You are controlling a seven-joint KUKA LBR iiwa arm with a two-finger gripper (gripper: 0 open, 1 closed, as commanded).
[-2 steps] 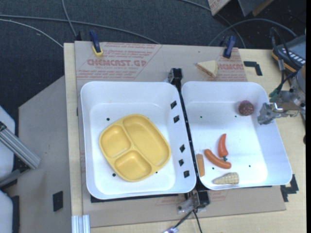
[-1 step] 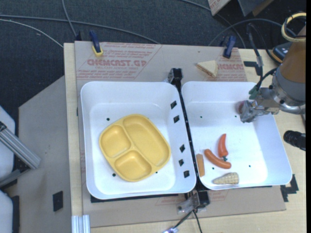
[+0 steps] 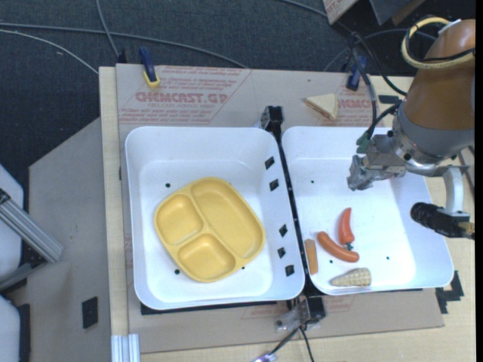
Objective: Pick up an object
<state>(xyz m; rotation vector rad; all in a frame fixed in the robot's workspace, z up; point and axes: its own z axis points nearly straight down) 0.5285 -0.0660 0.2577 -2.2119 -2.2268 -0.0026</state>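
The gripper (image 3: 362, 176), its opening impossible to tell, hovers at twelve o'clock of the red sausages (image 3: 341, 238); descend squarely over one, clear of neighbours.

Sandwich wedge (image 3: 323, 105) on the cardboard board (image 3: 189, 93) behind the bins, blue clamps (image 3: 149, 66) at its edge
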